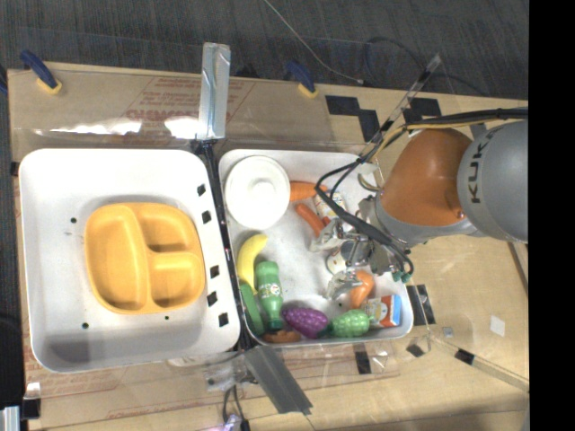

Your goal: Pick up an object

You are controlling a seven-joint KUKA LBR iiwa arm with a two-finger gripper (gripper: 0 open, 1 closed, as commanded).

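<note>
The grey arm with its orange band reaches into the right white bin, its two-finger gripper low among the toys; whether it is apart or together cannot be told. An orange carrot-like piece lies just beside it. A white round bowl, yellow banana, green bottle and purple grape bunch share that bin. A yellow divided tray sits in the left white bin.
</note>
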